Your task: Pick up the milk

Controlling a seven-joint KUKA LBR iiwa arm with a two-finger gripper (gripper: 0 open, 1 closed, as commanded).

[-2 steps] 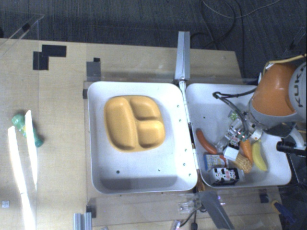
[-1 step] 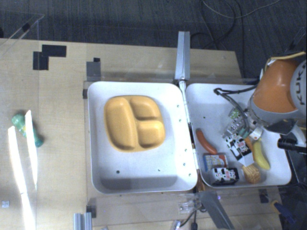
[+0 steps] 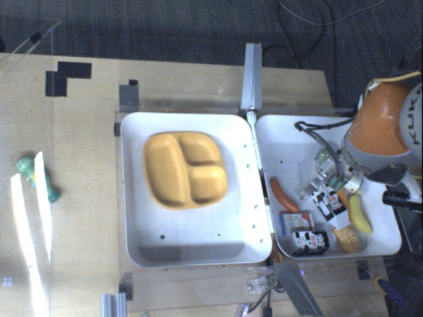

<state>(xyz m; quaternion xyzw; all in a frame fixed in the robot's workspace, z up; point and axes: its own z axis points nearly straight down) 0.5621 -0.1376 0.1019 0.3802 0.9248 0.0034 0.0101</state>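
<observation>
Pale wood worktop (image 3: 79,243) carries two shallow white bins side by side, with dark carpet beyond its far edge. Over the right bin (image 3: 284,137) the gripper (image 3: 324,185) hangs low near the bin's middle. Whether it is spread or closed cannot be told from this slant. Just right of it and a little nearer lies a banana (image 3: 359,214), and to its left a red sausage (image 3: 280,195). Nearer still, by the bin's near wall, the milk (image 3: 310,241) lies apart from the gripper. It is a small carton patched black and white, with a bluish packet (image 3: 291,222) at its far left side and a brown, waffle-like piece (image 3: 347,239) to its right. The arm (image 3: 386,117), grey with an orange band, reaches in from the right. The left bin (image 3: 198,240) holds a yellow divided plate (image 3: 186,169). Far left on the worktop lies a small green thing (image 3: 28,168).
</observation>
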